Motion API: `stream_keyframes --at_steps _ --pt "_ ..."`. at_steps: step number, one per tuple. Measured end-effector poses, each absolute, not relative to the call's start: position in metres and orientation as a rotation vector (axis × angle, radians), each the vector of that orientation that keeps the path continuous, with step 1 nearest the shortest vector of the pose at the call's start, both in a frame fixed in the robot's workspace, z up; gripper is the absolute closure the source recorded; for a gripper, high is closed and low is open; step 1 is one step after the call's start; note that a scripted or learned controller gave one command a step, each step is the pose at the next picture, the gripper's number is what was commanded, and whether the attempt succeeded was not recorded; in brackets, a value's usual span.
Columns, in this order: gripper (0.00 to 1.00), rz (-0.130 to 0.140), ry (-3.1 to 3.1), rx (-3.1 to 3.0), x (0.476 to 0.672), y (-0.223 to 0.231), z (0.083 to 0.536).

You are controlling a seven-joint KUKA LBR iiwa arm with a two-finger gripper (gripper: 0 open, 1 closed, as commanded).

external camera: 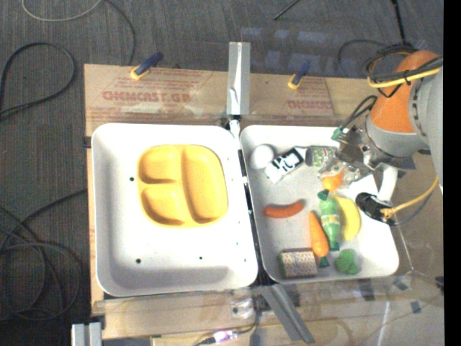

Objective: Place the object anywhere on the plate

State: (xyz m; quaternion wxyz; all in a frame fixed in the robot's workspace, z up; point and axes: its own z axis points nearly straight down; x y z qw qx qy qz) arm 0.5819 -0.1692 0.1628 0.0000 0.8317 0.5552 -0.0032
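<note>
While the gripper (344,166) hangs over the right bin (374,265), the yellow plate (182,184) sits in the left bin (115,265) — well apart, off to its left. I cannot tell how its jaws stand, or which toy it wants. A small orange piece (330,182) lies just below it.

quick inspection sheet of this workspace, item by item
surface: left bin and right bin side by side on a brown board
job's things: yellow plate in left bin, nothing on it
clutter: sausage, carrot, green bottle, banana, broccoli in right bin
grippers: gripper low over right bin's top right
cables: yellow cable on arm; black cable on floor
surroundings: dark carpet
</note>
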Motion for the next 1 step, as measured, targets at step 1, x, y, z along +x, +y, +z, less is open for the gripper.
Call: stream_keyframes --at_steps 1 --pt "1.0 -0.018 1.797 2.582 0.6341 -0.196 0.1111"
